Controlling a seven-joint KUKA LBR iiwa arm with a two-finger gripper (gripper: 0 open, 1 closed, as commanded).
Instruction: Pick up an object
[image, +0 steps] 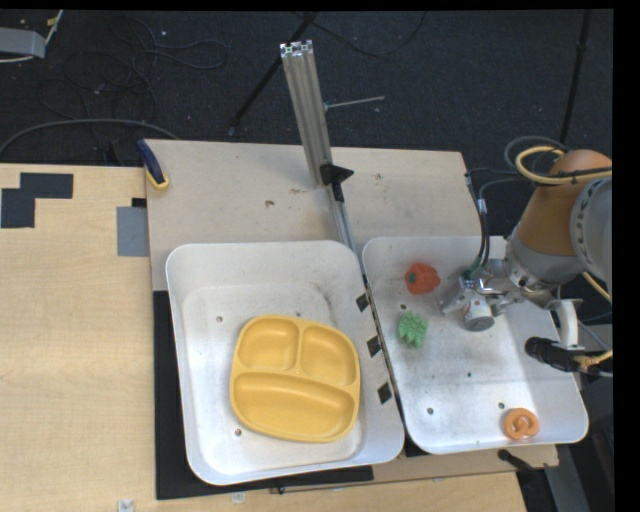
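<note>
The right bin (470, 400) holds a red tomato-like ball (422, 278) at its upper left, a small green leafy piece (412, 328) below that, and an orange ring-shaped piece (520, 424) near the front right corner. My gripper (478, 306) hangs low over the right bin's upper middle, just right of the red ball and up-right of the green piece. From this angle its metal tip looks like one grey lump, with nothing visibly between its fingers.
The left bin (200, 300) carries a yellow divided plate (296, 378). An aluminium post (310, 110) rises behind the bins. The arm's orange-banded wrist (555, 205) comes in from the right edge, with cables beside it.
</note>
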